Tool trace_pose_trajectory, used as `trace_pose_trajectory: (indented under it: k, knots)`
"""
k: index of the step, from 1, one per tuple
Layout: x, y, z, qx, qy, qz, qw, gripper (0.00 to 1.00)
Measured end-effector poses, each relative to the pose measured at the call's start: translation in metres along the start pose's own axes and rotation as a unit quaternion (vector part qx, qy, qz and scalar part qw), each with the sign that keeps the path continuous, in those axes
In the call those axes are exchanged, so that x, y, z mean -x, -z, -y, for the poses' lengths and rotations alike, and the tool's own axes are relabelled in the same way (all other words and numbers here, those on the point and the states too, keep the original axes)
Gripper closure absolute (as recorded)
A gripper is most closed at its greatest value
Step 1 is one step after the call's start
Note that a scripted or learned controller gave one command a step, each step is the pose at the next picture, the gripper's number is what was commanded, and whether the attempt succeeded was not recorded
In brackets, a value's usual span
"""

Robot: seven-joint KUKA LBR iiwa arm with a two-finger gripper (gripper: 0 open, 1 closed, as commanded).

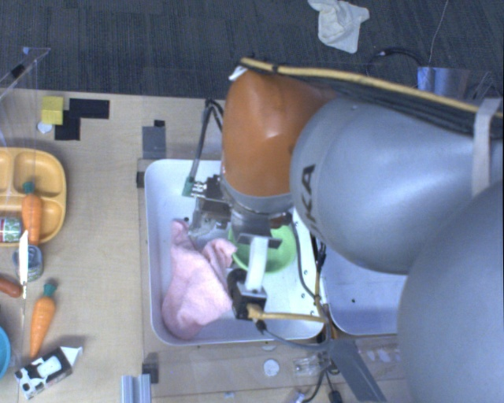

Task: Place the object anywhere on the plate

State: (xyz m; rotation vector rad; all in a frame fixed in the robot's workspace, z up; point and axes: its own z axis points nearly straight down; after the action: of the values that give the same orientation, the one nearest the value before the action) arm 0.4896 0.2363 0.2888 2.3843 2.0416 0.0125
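a shallow white bin [155,236] sits on the pale wooden table [102,252], and everything here is placed from that bin. inside it, filling the half toward the view's left and reaching down to its lower corner, lies a pink cloth [193,287], crumpled into a soft heap with one fold raised near the bin's middle. also inside the bin, toward its opposite side, is a green plate [282,250], much of it covered by the robot. the raised fold of the cloth comes just beside the plate's rim; whether it touches or overlaps that rim cannot be told. most of the cloth rests on the bin's floor, off the plate.

the grey arm [378,181] with its orange band crosses over the bin from the view's right and hides the bin's far side. the gripper [206,224] is low inside the bin, at the upper edge of the cloth and touching it or very near it. whether it is apart, together or clamped on the cloth cannot be told.

a second white bin [366,308] lies against the first, mostly under the arm. out on the table, well apart from the bin toward the view's left, stand a yellow divided tray [49,167] with a carrot [31,216] in it, another carrot [41,315] and a cow-patterned carton [47,368]. beyond the bin, on the dark floor, lies a crumpled white rag [341,22].
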Motion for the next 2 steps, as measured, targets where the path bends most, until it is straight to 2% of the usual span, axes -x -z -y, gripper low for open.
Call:
trace_pose_trajectory:
  k: [1, 2]
  knots:
    - [-0.002, 0.011, -0.001, 0.004, 0.005, -0.002, 1.0, 1.0]
    - [0.088, -0.084, -0.038, -0.003, 0.055, 0.002, 0.9985, 1.0]
